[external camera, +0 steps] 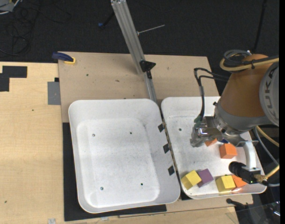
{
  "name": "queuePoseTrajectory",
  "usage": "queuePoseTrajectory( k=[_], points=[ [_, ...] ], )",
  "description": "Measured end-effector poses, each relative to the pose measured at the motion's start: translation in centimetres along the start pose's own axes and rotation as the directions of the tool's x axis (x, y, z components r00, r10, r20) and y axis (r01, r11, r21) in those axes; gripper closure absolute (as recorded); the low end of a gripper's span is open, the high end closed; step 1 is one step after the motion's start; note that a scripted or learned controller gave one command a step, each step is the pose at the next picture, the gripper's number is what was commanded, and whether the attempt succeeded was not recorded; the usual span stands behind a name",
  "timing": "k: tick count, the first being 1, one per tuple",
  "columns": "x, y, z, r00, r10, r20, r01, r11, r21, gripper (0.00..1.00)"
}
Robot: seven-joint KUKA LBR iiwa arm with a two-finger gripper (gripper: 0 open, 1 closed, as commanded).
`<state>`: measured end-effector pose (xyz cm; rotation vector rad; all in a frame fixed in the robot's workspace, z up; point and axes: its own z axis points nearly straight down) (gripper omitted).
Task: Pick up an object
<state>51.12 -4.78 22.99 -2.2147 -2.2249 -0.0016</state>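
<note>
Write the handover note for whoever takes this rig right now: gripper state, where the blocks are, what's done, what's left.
Gripper: low over the right bin, near its middle; whether it grips anything cannot be told from this view.
Blocks, all in the right bin: an orange block just right of the gripper, a smaller orange piece right at the gripper; a yellow block touching a purple block at the near edge; another yellow block with an orange block beside it near the near right corner.
Done: arm is down among the blocks.
Left: no block is visibly lifted; a grasp and lift remain to be confirmed.
</note>
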Motion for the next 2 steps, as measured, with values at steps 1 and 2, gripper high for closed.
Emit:
queuePoseTrajectory(
  k=[1, 2],
  points=[
    [4.5, -0.2, 0.7, 1.000, 0.001, 0.000, -0.001, 1.000, 0.003, 1.00],
    [10.5, 0.2, 1.3, 1.000, 0.000, 0.000, 0.000, 1.000, 0.004, 1.00]
  ],
)
